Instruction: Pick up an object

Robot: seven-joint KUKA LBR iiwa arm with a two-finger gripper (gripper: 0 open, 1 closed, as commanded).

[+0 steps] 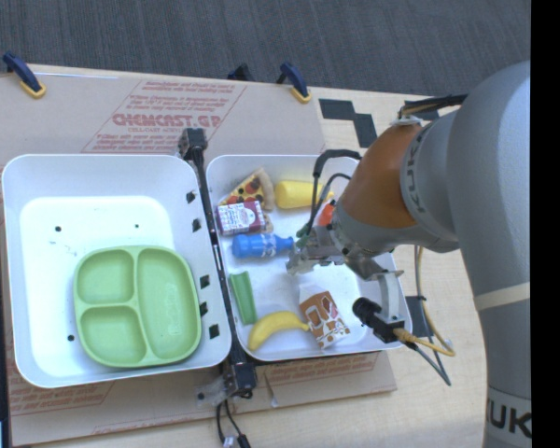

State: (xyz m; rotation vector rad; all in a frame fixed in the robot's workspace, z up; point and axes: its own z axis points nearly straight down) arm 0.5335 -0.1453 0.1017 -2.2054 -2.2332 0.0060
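Camera view runs, from the left, over a white bin [19,250] bearing a green divided plate [135,306], then over the right bin [226,171], where the toys lie: a pizza slice [251,188], a red-labelled packet [241,218], a blue bottle [259,245], a green stick [242,297], a banana [276,329], a yellow block [293,193] and a brown patterned carton [323,318]. The gripper [303,255] hangs low just right of the bottle, nothing visibly between its prongs; open or closed, I cannot tell. The bottle, the nearest candidate, looks light, rigid and smooth, likely to roll, so a grasp across its body seems best. On the cardboard [121,91] behind, red print reads "CHEMCAST GP"; "KU" shows on the arm [467,157].
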